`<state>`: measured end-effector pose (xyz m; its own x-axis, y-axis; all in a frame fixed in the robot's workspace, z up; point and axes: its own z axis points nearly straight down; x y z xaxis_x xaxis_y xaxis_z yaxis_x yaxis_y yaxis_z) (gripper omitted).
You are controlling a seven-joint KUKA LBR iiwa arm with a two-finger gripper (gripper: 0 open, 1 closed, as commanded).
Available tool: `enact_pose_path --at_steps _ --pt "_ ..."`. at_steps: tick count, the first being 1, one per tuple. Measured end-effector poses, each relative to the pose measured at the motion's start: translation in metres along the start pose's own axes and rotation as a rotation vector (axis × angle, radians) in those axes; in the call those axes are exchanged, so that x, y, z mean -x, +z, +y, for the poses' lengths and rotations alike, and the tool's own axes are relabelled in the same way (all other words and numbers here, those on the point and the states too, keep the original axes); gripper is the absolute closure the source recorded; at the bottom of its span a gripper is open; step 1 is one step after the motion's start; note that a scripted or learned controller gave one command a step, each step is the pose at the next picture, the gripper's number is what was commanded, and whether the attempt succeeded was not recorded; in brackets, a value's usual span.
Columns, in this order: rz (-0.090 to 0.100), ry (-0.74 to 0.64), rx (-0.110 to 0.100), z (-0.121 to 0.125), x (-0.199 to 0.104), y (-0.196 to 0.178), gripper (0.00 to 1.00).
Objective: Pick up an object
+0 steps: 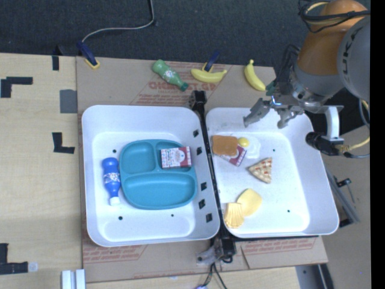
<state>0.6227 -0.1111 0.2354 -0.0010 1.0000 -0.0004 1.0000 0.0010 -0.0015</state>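
Camera view from above shows my gripper (268, 118) hanging over the far edge of the right bin (313, 179), its two fingers spread apart and holding nothing. Everything I could pick lies nearer the camera than the gripper, lower in the picture. Closest is a toast (226, 146) resting on a small red carton, with a fried egg (246, 144) touching its right side; this cluster sits below the gripper and slightly to its left, near the divider between the bins. A pizza slice (262, 170) lies further down, almost straight below the gripper, its point aimed towards the bin's right wall. Further still, near the front wall, are pale yellow cheese pieces (243, 206), their long axis running diagonally from lower left to upper right. The left bin (99, 137) holds a blue tray (150, 188), a milk carton (175, 158) on that tray and a blue bottle (110, 180) beside it, all well apart from my gripper. I judge the toast cluster the nearest target, needing a short reach forward and a descent
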Motion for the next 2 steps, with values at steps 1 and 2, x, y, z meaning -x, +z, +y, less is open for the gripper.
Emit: enact_pose_path --at_steps 1,2 --pt "0.000 0.000 -0.002 0.001 -0.003 0.086 0.00" --pt "-0.001 -0.001 0.013 0.026 -0.017 0.146 0.00"
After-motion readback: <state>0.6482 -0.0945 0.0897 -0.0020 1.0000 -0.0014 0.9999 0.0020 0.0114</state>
